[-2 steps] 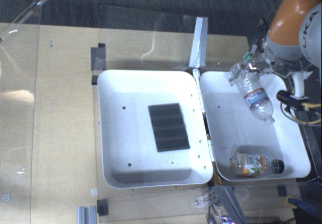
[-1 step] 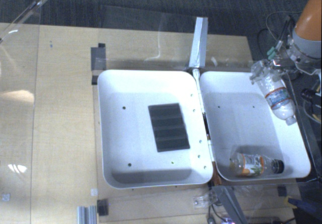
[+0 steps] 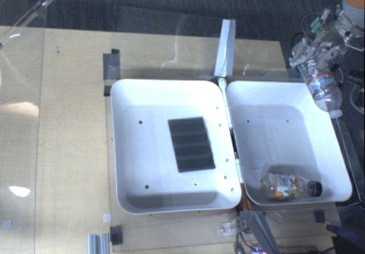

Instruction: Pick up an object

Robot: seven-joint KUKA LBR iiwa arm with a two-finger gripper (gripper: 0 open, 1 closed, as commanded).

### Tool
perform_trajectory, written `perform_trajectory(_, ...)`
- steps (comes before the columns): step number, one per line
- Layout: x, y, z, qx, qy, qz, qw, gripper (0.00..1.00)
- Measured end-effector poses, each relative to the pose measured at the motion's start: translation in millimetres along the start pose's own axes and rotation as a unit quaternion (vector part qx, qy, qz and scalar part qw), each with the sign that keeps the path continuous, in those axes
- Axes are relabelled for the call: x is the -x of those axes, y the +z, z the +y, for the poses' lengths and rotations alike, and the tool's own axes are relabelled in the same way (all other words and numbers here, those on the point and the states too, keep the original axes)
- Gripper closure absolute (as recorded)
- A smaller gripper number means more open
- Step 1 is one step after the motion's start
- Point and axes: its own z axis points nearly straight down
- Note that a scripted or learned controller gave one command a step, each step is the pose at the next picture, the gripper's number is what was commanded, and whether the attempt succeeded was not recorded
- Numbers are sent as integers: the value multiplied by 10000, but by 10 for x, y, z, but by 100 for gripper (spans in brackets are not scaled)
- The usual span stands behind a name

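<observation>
My gripper [image 3: 309,63] hangs at the top right, above the far right corner of the right bin [image 3: 268,104]. It is shut on the upper end of a clear plastic water bottle [image 3: 324,91] with a blue label. The bottle dangles tilted, its lower end over the bin's right rim. A second bottle [image 3: 290,185] with an orange label and a dark cap lies on its side at the near edge of the right bin. A black ridged rectangular block [image 3: 191,144] lies flat in the middle of the left bin [image 3: 131,133].
A clear upright divider post [image 3: 225,47] stands behind the seam between the two bins. Cables and dark hardware [image 3: 348,81] crowd the bench's right side beside the arm. Wooden bench top [image 3: 57,133] stretches to the left of the bins.
</observation>
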Motion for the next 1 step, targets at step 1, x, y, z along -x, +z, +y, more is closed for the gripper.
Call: perform_trajectory(1,-528,757,0,-9,-1531,12,9882,100)
